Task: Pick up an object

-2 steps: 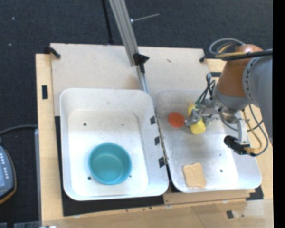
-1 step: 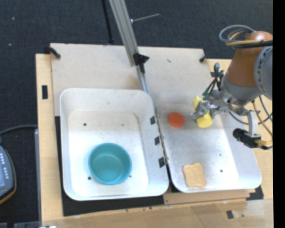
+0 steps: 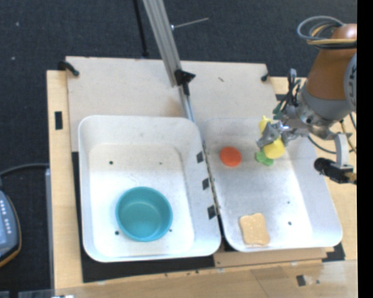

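**Tool sits over the yellow-and-green piece at the upper right of the right bin**

The tool [image 3: 272,136] hangs at the upper right of the right bin [image 3: 311,197], at the end of the grey arm [image 3: 326,98] with its orange band, which enters from the right edge of the frame. Directly at the tool lies a small yellow and green object [image 3: 271,151]: the yellow part touches or overlaps the tool's tip, and the green part peeks out just below and left of it. Whether the tool is wide, narrow or gripping this piece cannot be told; the metal parts and the yellow shape blur together.

That relation decides the coming move. The yellow and green object is the nearest candidate, lying beneath and slightly lower-left of the tool, so only a short descent seems needed. It looks like smooth, rounded plastic, with no clear long axis.

The orange ball-like object [image 3: 230,156] lies to the left of the tool, near the bin's middle top; it is round, matte and apart from everything else. The tan, bread-shaped slice [image 3: 254,229] lies flat at the bin's lower edge, well apart from the tool.

In the left bin [image 3: 93,135], a teal bowl [image 3: 144,213] stands upright at the lower middle, glossy and round. Both bins are shallow white plastic on a pale wooden tabletop [image 3: 124,85].
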